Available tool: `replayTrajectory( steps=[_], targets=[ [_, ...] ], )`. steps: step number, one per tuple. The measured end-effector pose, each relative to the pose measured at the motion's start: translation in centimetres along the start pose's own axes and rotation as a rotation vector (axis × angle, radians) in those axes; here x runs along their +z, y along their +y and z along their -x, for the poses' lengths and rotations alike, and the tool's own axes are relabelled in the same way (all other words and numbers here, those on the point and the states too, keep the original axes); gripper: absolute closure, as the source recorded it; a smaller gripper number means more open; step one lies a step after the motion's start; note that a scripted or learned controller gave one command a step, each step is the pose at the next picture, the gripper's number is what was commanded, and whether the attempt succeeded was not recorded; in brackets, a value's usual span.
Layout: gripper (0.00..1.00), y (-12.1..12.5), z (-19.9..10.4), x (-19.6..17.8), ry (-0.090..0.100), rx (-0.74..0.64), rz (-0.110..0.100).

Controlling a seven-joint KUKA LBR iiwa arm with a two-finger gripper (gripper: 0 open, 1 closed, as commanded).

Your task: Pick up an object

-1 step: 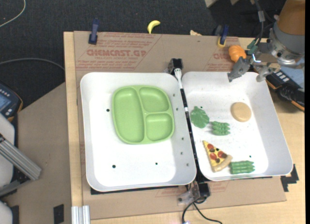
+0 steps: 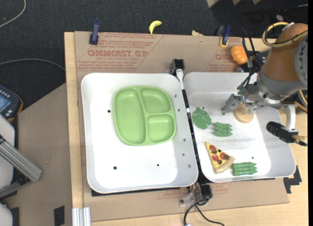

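Note:
My gripper (image 2: 243, 106) hangs over the far middle of the right bin (image 2: 274, 169). Its fingers are spread open, and the left finger (image 2: 229, 105) angles out toward the bin's centre. A small round tan object (image 2: 244, 117) lies on the bin floor just under the fingertips, partly hidden by them. Closer to the left wall are a green leafy toy (image 2: 200, 119) and a green ridged piece (image 2: 222, 129). At the near side lie a pizza slice toy (image 2: 218, 157) and another green ridged piece (image 2: 243, 169).
The left bin (image 2: 98, 137) holds a green divided plate (image 2: 144, 115). A black divider rail (image 2: 188, 122) runs between the bins. An orange toy (image 2: 238, 54) and a yellow banana (image 2: 155, 25) lie beyond the bins. A black fitting (image 2: 279, 131) juts over the right bin's right side.

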State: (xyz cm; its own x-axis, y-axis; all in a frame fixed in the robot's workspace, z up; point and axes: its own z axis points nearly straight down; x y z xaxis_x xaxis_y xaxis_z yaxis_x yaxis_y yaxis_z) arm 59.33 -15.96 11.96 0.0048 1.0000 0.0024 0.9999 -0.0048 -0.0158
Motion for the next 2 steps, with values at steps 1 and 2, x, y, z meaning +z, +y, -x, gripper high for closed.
replayTrajectory(
  steps=[1,2],
  targets=[
    [0.0,3.1,6.0,3.5,0.013,-0.005,0.016],
    [0.0,0.8,0.0,3.5,0.001,-0.009,0.012]
  ],
)
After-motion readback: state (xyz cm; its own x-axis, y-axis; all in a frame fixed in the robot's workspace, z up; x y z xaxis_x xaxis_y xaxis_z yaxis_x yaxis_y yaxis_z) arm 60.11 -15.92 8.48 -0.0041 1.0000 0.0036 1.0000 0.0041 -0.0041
